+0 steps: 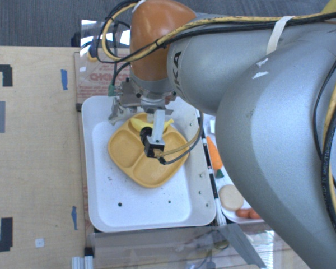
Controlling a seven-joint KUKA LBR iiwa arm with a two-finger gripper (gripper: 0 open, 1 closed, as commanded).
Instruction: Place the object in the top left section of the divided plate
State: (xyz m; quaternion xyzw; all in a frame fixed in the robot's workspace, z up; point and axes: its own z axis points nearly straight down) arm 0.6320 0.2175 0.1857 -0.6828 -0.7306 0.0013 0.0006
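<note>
A yellow divided plate lies turned like a diamond in the upper half of the left white bin. My gripper hangs over the plate's upper corner, under the orange band of the arm. Just below it, a brighter yellow object rests on or just above the plate's top section, partly hidden by the wrist. I cannot tell whether the gripper touches it.
The right bin holds an orange carrot, a round beige piece and a small red-orange thing. The big grey arm covers most of that bin. A pale wooden bench with blue tape marks lies to the left.
</note>
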